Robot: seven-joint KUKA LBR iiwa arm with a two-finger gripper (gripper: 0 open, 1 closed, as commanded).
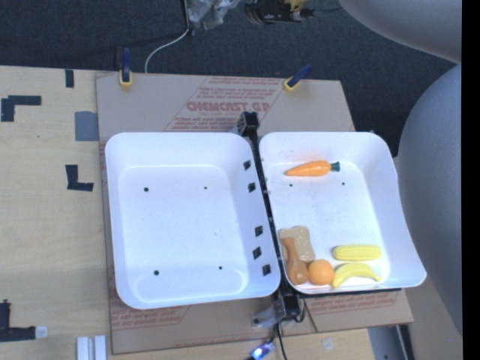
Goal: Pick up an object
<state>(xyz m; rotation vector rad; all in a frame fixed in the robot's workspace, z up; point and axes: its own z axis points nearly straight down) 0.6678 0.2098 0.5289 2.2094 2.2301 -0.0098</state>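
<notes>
1. The grey arm (439,148) bulks along the right side and across the top right corner, above the dark floor beyond the bench.
2. What appears to be the gripper (214,2) is a pale, blurred shape at the top edge, well apart from both bins. The view is too poor there to tell how far open the claw is, and nothing can be made out in its hold.
3. The left bin (109,172) and the right bin (395,193) sit side by side on a cardboard sheet (217,107), and their inner rims touch along a line of small black clips.
4. All the objects to pick lie in the right bin.
5. An orange carrot (309,169) lies alone near the far wall, its green tip pointing right.
6. The rest cluster at the near edge:
   - A tan bread-like piece (298,241) is against the left wall, with a brown piece (295,267) just below it (their exact shapes are hard to read).
   - A small orange ball (321,273) touches the brown piece.
   - A yellow corn cob (356,253) lies to the right.
   - A banana (355,274) lies just beneath the cob, beside the ball.
7. Two blue-and-yellow clamps (124,72) hold the sheet's far edge to the wooden bench (45,223).
</notes>
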